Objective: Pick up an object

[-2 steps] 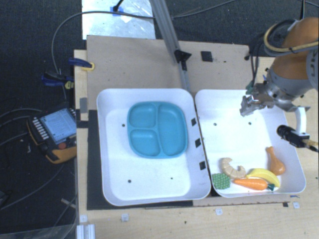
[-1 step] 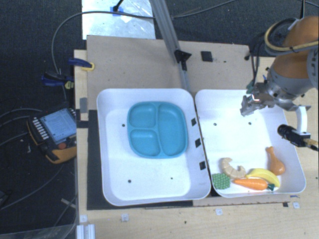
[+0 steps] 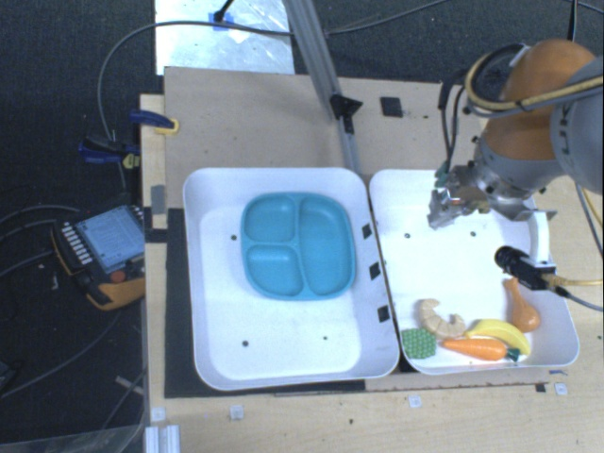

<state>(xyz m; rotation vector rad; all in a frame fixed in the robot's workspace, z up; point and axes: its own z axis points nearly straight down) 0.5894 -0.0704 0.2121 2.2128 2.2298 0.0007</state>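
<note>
The bench carried two shallow white bins side by side. The left bin held one blue divided plate with three compartments, lying flat in the bin's upper half. The right bin, taken here as the landmark, held the toy food, all gathered along its near edge.

The arm, grey with an orange band, reached in over the right bin's far right corner. Its gripper hung above the bin's upper middle floor, pointing down and toward the left bin. Nothing could be seen between its fingers, and it touched none of the food, which lay well apart from it. Whether the fingers stood apart or together could not be told from this angle.

Five food pieces lay in the right bin. One carrot lay along the near wall, its long axis running nearly left to right, the thin tip pointing toward the bin's left side. One banana lay just behind it, touching it, curved, with its long axis also roughly left to right. One brown, drumstick-shaped piece lay by the right wall, its long axis running from far to near, the narrow end pointing away from the near edge. One pale, curled piece lay just left of the banana. One small green piece sat in the bin's near left corner, beside the carrot's tip.
</note>
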